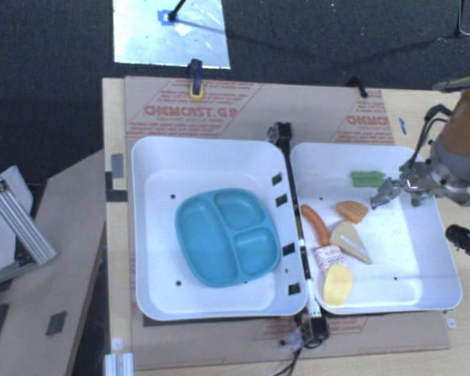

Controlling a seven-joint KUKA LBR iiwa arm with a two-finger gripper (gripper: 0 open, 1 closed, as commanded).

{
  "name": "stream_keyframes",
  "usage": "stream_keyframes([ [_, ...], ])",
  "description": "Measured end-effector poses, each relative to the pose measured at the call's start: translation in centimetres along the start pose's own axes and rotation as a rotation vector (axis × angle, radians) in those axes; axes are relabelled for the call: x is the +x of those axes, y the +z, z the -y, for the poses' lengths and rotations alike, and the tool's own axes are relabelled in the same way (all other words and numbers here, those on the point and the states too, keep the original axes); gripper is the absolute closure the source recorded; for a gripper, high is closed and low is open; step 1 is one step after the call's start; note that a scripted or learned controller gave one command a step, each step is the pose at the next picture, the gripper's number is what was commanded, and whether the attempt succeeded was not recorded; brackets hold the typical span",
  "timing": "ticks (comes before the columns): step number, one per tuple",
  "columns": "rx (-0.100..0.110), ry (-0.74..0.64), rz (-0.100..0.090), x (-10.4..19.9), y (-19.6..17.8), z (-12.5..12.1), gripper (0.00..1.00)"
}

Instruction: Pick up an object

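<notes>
Fingers (380,197) parted, holding nothing; gripper (385,193) hovers over the right bin (423,292), between green block (367,178) and bread (352,211) (both mid-bin). Approach step, I judge. Next: descend and close on one.

"CHEMCAST GP" on the board (189,110)

A wooden bench (113,124) carries a printed sheet (219,108) — two white bins (149,163) on top.
</notes>
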State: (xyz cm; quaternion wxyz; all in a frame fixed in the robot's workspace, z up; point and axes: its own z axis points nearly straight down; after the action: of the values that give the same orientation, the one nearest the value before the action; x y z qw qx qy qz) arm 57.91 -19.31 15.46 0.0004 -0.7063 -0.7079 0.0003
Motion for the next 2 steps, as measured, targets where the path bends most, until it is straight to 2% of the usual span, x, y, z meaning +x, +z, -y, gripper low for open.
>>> stream_keyframes([
  [1, 0.0, 0.001, 0.0, -0.3, 4.9, 0.9, 0.0],
  [2, -0.004, 0.0, 0.001, -0.3, 3.6, 0.8, 1.0],
])
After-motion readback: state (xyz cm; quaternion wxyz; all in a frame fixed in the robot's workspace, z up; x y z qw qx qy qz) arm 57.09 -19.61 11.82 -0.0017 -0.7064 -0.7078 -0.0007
